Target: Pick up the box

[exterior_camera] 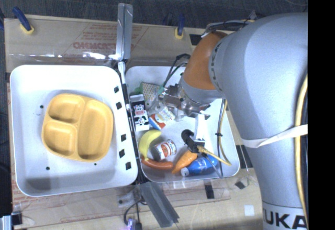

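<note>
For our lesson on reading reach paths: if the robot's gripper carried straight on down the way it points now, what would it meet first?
Most likely the small colourful packet lying in the right white bin, just under the gripper. From this slanted view depth is hard to judge, so the black-and-white box beside it could be struck instead.

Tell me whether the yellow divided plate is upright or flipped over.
Upright: the yellow divided plate lies in the left white bin with its compartments facing up.

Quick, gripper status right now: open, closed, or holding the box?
Gripper: low in the right bin among the clutter; open, closed or holding cannot be told from this view.
</note>
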Robot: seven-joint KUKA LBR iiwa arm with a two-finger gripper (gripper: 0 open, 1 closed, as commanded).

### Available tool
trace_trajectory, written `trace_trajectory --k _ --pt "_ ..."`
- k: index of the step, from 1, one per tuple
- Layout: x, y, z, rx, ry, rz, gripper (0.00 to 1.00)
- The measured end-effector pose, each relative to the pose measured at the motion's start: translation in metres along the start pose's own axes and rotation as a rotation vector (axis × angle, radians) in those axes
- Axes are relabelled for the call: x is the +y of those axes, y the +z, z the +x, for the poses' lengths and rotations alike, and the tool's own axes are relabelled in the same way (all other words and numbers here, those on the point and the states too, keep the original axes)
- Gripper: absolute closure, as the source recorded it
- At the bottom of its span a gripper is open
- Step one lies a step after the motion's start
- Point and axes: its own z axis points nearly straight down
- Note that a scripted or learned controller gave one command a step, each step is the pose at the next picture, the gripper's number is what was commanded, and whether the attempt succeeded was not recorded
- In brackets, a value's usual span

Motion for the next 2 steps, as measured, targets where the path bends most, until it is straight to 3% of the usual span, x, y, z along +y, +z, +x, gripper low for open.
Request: trace_trajectory --k 1,2 --pt "0.0224 -0.0005 -0.0164 0.002 0.058 -0.001 0.00" --pt "0.0224 -0.0105 -0.0147 0.003 0.050 0.001 1.00"
